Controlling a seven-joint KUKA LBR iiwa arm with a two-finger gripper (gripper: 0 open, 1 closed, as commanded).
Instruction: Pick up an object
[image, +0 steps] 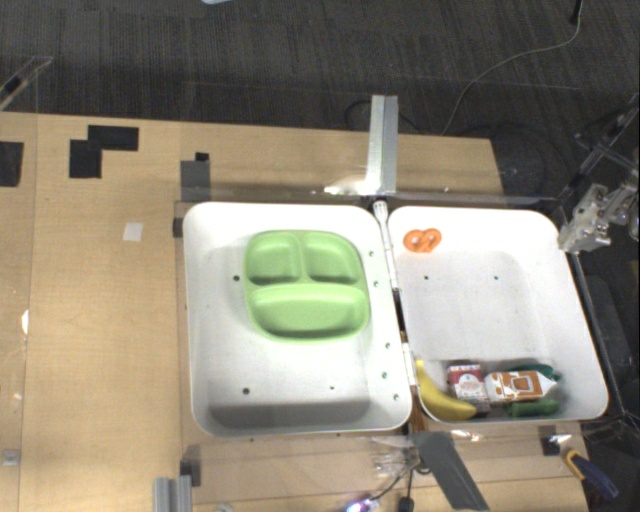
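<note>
Lower right of frame, near edge of the shallow white right bin (500, 290): yellow banana (440, 396) in the corner, touching a small red-and-white carton (466, 381), then an orange-and-white carton (512, 384) with something green (530, 407) beside it. Pretty crowded, so probably best to go for the banana's free end, or skip the pile. Further up, a small orange pretzel-shaped ring (422, 240) sitting alone, easiest pick. Left bin (210, 300): light green divided plastic tray (304, 283). Right edge, claw (597, 217) parked outside the bin; can't tell if apart or together.
</note>
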